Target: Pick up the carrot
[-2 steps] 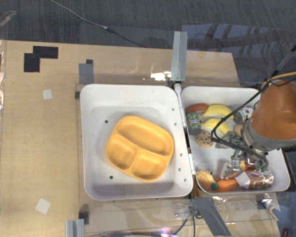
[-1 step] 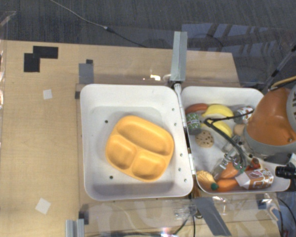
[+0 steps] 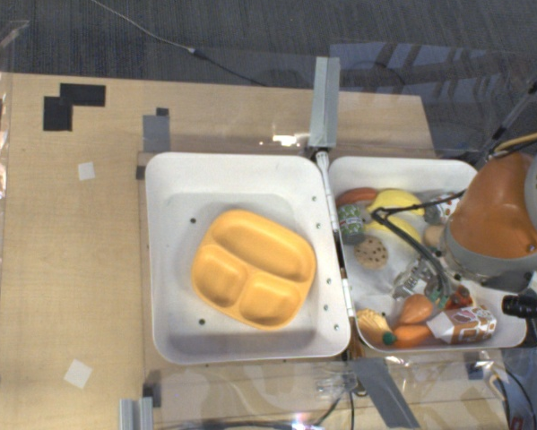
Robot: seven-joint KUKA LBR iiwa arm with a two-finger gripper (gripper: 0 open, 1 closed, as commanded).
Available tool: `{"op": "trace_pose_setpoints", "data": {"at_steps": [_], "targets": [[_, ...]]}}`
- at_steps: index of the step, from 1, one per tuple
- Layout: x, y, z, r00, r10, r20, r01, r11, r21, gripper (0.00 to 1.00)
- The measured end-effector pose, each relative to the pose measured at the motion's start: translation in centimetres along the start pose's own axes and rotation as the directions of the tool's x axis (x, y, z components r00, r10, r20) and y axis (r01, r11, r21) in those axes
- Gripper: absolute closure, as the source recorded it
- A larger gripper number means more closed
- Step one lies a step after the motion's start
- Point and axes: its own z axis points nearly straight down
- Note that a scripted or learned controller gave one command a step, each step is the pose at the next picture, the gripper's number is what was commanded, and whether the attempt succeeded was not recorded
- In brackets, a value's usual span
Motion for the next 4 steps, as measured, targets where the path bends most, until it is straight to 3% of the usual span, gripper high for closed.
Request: {"op": "trace_pose_setpoints", "data": {"at_steps": [1, 2, 3, 4], "targets": [[0.4, -0.2, -1.8, 0.995, 0.100, -0.010, -0.100, 0.995, 0.009, 1.00], [2.0, 1.9, -1.7, 0.990, 0.142, -0.012, -0.142, 0.990, 0.009, 1.00], [2.0, 1.8, -1.7, 0.990, 0.142, -0.012, -0.142, 0.990, 0.010, 0.00], [1.6, 1.1, 0.6, 0.961, 0.277, -0.011, -0.277, 0.961, 0.012, 0.00]]}}
